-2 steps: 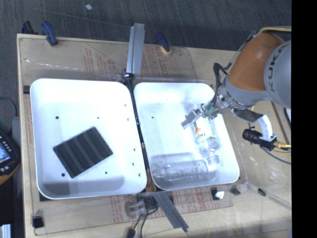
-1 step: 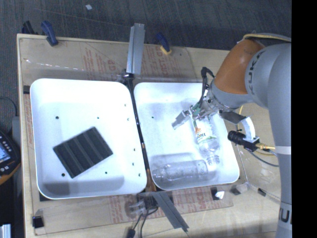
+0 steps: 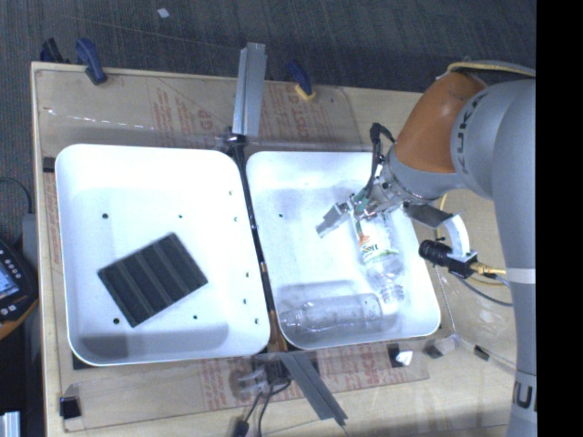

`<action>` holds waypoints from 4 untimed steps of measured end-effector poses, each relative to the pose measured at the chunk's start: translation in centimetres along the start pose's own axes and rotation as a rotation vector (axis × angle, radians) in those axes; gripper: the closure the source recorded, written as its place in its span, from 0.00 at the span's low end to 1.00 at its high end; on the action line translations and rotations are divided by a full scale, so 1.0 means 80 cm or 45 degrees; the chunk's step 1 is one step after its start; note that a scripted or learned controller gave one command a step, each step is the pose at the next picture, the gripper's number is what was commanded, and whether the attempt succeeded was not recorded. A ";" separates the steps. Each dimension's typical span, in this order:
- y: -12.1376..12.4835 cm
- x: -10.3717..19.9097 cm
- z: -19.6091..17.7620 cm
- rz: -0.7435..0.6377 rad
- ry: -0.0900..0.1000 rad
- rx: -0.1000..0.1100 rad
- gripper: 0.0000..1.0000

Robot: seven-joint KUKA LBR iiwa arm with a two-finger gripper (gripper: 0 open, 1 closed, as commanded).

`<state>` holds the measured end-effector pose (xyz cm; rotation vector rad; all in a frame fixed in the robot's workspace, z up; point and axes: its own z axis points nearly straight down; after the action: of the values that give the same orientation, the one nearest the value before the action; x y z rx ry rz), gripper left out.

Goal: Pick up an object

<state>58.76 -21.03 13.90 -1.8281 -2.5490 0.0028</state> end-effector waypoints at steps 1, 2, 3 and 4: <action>0.000 0.000 0.000 0.000 -0.001 -0.001 0.00; 0.000 0.000 0.000 0.000 -0.001 -0.001 0.00; 0.000 0.000 0.000 0.000 -0.001 -0.001 0.00; 0.000 0.000 0.000 0.000 -0.001 -0.001 0.00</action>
<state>58.80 -21.04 13.92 -1.8285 -2.5499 0.0024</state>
